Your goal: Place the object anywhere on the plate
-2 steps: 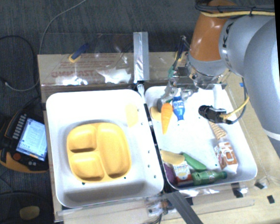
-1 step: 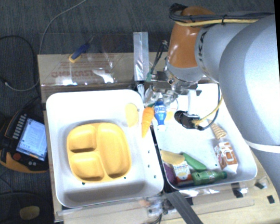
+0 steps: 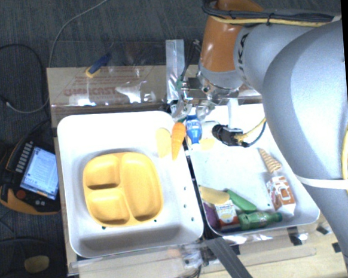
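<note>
Transfer step: my tool [image 3: 187, 117] pinches the orange carrot [image 3: 177, 139] over the left bin's [image 3: 69, 173] far right rim. Next: carry it left over the yellow plate [image 3: 122, 187], then release.

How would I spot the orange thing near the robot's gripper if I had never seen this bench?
Start at the left white bin, which holds a yellow divided plate. Look to that bin's upper right corner, by the wall shared with the right bin. The carrot is there: a slim, tapered orange piece, darker than the pale yellow item beside it.
</note>
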Controlling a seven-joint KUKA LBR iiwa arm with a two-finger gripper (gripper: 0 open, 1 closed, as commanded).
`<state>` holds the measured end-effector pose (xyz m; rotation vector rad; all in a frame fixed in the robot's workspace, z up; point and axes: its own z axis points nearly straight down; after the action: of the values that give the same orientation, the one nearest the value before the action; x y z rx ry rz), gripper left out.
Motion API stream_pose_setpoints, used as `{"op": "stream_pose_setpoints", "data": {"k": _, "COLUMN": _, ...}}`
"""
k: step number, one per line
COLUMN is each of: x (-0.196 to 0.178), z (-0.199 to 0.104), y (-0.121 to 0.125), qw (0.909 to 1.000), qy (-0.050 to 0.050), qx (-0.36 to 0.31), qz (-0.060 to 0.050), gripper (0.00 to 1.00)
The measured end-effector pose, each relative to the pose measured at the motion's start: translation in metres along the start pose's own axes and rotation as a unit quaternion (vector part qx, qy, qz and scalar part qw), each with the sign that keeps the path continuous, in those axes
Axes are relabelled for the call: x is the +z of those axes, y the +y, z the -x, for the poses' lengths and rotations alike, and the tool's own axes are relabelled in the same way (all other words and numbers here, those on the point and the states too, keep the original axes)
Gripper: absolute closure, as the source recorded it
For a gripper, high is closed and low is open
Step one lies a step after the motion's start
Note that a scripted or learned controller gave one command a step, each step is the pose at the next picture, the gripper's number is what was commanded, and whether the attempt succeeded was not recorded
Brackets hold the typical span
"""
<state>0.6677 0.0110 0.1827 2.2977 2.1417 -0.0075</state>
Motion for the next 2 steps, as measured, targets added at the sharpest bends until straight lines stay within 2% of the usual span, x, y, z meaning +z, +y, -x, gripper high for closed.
{"op": "stream_pose_setpoints", "data": {"k": 1, "x": -0.048, "z": 0.019, "y": -0.035, "qw": 0.9992, "qy": 0.0, "qx": -0.041, "qz": 0.0, "gripper": 1.0}}
{"op": "stream_pose_setpoints", "data": {"k": 2, "x": 0.001, "z": -0.042, "y": -0.082, "qw": 0.9996, "qy": 0.002, "qx": -0.027, "qz": -0.001, "gripper": 1.0}}
